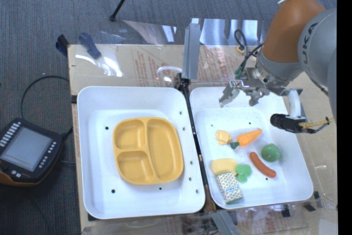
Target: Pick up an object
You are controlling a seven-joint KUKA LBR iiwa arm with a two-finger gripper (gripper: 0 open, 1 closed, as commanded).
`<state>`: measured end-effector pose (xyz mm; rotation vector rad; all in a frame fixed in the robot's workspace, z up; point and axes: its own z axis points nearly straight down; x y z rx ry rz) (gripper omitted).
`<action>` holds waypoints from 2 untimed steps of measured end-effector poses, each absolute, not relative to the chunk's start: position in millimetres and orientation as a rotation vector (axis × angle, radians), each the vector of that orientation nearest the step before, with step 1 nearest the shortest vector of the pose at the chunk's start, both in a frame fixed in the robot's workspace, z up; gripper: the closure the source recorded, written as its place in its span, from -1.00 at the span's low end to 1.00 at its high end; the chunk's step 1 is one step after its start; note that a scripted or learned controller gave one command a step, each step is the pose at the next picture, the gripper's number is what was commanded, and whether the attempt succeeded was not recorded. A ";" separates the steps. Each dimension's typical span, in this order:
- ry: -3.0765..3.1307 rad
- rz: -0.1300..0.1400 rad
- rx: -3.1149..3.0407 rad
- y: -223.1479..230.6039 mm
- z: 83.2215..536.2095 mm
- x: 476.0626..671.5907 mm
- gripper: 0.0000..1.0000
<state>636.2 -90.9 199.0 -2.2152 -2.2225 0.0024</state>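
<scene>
Six toy foods lay clustered near-centre in the right white bin (286, 187): one orange plastic carrot (248, 137) among them. The pincer (241, 96) hung spread wide, holding nothing, over bare floor at the far edge. One yellow sectioned plate (148, 149) sat left.

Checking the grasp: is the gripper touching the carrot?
Apart. The camera view shows white bin floor between the open gripper and the carrot.

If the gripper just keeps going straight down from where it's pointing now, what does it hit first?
Most likely bare floor of the right bin, near its back edge. The gripper hangs open above that spot, with nothing in it. The carrot lies nearer the camera, apparently off that line, though depth is hard to judge from one slanted view.
</scene>
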 end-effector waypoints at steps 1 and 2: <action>-2.220 -0.009 -2.240 -130.8 102.5 575.7 -1.00; -2.144 0.006 -2.289 -165.7 86.0 520.7 -1.00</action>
